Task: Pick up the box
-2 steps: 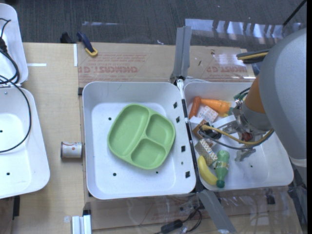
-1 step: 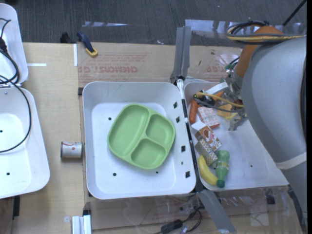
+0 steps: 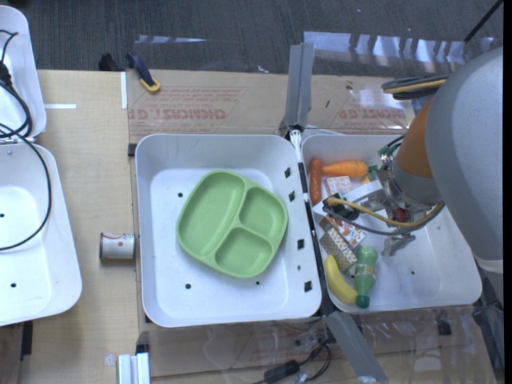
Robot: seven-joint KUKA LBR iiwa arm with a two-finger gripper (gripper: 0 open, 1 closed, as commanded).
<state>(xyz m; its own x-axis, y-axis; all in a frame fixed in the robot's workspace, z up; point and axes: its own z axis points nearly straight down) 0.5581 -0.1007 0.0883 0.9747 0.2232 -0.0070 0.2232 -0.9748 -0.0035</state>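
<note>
Reaching step, no grasp yet. Tool [image 3: 398, 224] low in right bin [image 3: 448, 286], grip state impossible to tell. Box [image 3: 342, 238] lying beside banana [image 3: 339, 281] and bottle [image 3: 365, 273], left of tool. Next: shifting left over box, then descending.

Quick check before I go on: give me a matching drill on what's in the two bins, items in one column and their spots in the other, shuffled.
Items:
1. green divided plate
2. carrot
3. banana
4. box

Places:
A. near corner of the right bin, beside the green bottle
B. far end of the right bin
C. middle of the left bin
D. right bin, between the carrot and the banana

Pairs: 1-C, 2-B, 3-A, 4-D
</note>
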